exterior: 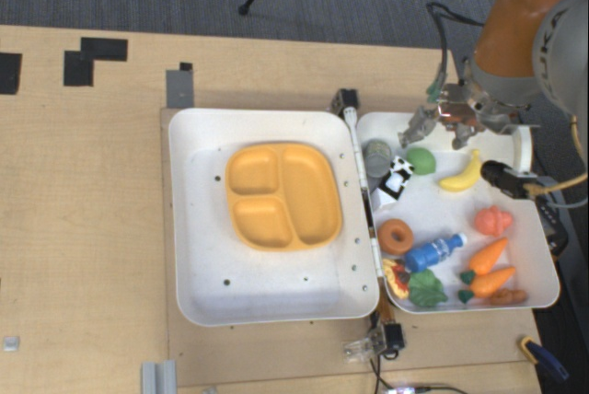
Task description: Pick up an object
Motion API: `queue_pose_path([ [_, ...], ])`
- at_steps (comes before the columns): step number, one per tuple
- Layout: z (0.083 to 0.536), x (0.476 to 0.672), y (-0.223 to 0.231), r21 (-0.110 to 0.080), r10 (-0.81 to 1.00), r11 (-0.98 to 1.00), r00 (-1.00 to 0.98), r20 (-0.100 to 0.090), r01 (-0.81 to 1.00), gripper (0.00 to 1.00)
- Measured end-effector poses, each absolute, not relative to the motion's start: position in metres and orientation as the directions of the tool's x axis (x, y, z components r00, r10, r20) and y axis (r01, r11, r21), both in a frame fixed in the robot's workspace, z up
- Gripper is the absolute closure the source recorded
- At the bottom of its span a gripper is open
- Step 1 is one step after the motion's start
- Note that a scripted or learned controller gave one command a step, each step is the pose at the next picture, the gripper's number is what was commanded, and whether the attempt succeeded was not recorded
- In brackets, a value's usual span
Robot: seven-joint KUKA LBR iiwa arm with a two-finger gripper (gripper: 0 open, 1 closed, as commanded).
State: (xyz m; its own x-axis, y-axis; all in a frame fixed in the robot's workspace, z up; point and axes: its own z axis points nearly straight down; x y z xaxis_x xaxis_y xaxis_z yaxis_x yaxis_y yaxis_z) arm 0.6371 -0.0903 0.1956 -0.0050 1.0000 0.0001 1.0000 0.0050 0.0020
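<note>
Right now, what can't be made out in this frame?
- Gripper: blurred, so what the fingers are doing is unclear.
- Grey item beside the green ball: too small to identify.
- Red-yellow toy: partly hidden under the broccoli and bottle.
- Arm: cut off by the right edge.

A: State arm position.
B: The arm point(538, 24) enters from the right edge of the camera view; its orange band sits high at the upper right, above the grey wrist.

A: State gripper pose.
B: The gripper point(440, 131) hangs below the wrist, pointing down and toward the left of the view; the two fingers point(416, 127) are spread apart with a visible gap; nothing lies between them.

A: Contact?
B: Cannot be determined from this angle.
</note>
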Motion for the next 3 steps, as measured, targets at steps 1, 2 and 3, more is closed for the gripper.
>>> queue_pose_path([
  [1, 0.116, 0.643, -0.094, 0.011, 0.994, 0.107, -0.107, -0.011, 0.994, 0.0],
  [2, 0.084, 0.667, -0.196, -0.008, 0.894, 0.447, -0.447, 0.006, 0.894, 0.0],
  [3, 0.098, 0.671, -0.195, 0.005, 0.893, 0.45, -0.45, -0.005, 0.893, 1.0],
])
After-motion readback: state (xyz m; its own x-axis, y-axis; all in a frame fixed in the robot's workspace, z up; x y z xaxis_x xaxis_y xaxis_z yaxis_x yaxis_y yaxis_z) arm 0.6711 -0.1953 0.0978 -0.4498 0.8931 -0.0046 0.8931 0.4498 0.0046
